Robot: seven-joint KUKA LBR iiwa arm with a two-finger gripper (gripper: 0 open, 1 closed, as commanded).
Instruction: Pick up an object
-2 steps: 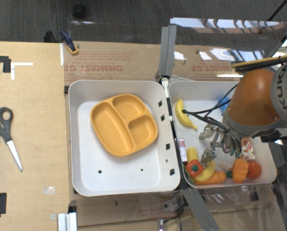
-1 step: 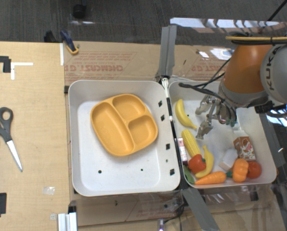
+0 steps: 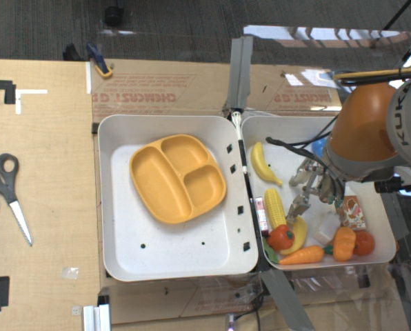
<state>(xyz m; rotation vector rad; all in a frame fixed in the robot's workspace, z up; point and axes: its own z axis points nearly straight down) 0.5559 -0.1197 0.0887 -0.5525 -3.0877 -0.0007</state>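
Gripper [image 3: 307, 192] sits low in the right bin [image 3: 378, 257], fingers apart, nothing between them. Landmark is the corn cob [image 3: 274, 207]: gripper tips just right of it, banana [image 3: 262, 163] above it near the bin's left wall, tomato [image 3: 281, 238] right below it, carrot [image 3: 302, 256] further below along the front edge. Orange pepper [image 3: 343, 243] sits well right of the cob. Yellow divided plate [image 3: 177, 178] lies in the left bin [image 3: 123, 254].
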